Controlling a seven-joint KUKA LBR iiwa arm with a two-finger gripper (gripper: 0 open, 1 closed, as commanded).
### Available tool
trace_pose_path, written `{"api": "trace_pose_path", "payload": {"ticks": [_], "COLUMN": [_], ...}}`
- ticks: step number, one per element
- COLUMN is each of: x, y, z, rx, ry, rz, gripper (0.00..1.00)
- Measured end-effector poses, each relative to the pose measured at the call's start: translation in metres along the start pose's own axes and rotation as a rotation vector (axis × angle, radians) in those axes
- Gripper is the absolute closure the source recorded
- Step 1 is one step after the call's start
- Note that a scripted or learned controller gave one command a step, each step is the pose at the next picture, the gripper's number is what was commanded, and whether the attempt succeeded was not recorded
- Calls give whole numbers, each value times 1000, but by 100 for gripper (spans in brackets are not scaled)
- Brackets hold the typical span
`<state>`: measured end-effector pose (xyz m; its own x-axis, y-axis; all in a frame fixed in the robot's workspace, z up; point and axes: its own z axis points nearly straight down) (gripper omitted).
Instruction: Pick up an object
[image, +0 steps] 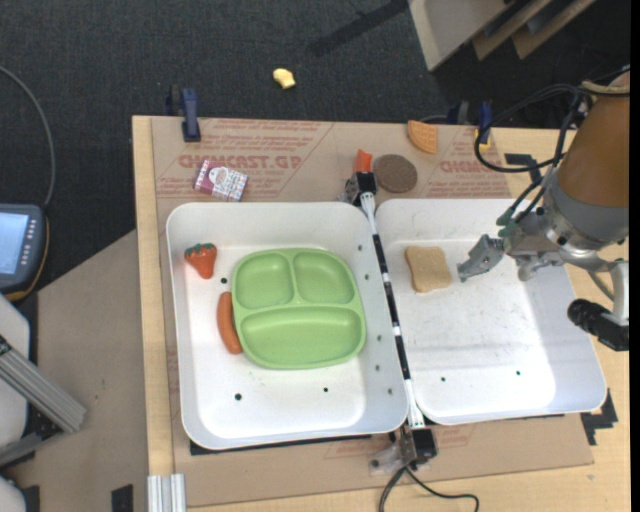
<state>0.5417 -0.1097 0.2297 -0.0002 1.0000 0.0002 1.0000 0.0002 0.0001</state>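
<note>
bench (160, 300) | two white bins (190, 330) | brown disc (396, 173) | small packet (221, 180)

I see even, bright overhead light. Shadows are soft, the white bins (300, 425) glare slightly. Focus looks mildly soft.

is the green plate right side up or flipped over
Right side up: the green plate shows its three hollow sections facing up, lying flat in the left bin.

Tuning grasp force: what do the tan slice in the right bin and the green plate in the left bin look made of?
Tan slice: looks like soft foam or matte plastic, a toy bread slice; dull, slightly mottled, no glare. Green plate: likely hard moulded plastic, smooth satin finish; even colour, rounded divider ridges, faint sheen. Neither is certain from looks alone.
</note>
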Motion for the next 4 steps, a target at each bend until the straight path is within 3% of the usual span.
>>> {"api": "trace_pose_path", "payload": {"ticks": [1,2,3,4], "x": [16,-36,1,13], "y": [10,79,58,70], "z": [148,106,119,147], "rx": [13,-9,3,3], "ry": [3,-5,2,1], "rz": [-1,0,-2,-2], "gripper": [0,0,0,0]}}
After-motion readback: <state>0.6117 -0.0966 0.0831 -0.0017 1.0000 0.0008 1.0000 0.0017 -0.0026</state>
